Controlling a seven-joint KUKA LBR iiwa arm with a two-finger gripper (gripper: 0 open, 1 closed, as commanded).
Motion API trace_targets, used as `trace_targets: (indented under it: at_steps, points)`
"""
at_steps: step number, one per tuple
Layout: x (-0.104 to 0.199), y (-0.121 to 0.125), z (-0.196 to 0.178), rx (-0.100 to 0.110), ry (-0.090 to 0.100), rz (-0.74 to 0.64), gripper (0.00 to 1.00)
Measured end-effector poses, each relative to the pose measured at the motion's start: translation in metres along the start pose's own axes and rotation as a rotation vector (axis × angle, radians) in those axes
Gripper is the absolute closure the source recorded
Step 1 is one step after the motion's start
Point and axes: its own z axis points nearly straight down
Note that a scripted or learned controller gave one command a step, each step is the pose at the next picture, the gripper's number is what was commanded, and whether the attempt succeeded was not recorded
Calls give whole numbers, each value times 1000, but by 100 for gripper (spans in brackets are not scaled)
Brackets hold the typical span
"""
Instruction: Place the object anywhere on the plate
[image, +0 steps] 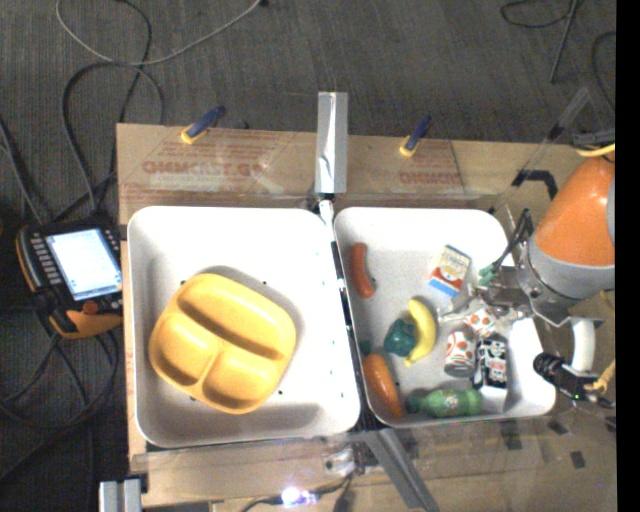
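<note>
A yellow plate (224, 340) with three compartments lies in the left bin (150, 240). The right bin (400, 228) holds several toy items: a red sausage (361, 270), a small carton (450, 268), a banana (424, 328), a teal item (400, 338), an orange item (381, 384), a green bottle (444, 402), a red-dotted can (459, 349) and a dark can (493, 364). My gripper (480, 306) hangs over the right side of that bin, just above the cans and right of the banana. Nothing shows between its tips.
The arm's orange band (580, 215) and grey wrist reach in over the right bin's right wall. A handheld pendant with a lit screen (80, 262) lies left of the bench. A metal post (331, 140) stands behind the bins' shared wall.
</note>
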Motion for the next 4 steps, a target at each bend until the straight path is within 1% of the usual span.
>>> trace_targets:
  at_steps: [1,2,3,4]
  points:
    - [1,0,-8,3,0,-1,100]
    - [45,-31,-16,2,-2,-21,100]
    - [90,-37,-4,3,-1,-103,100]
    - [122,-40,-5,3,-2,-230,100]
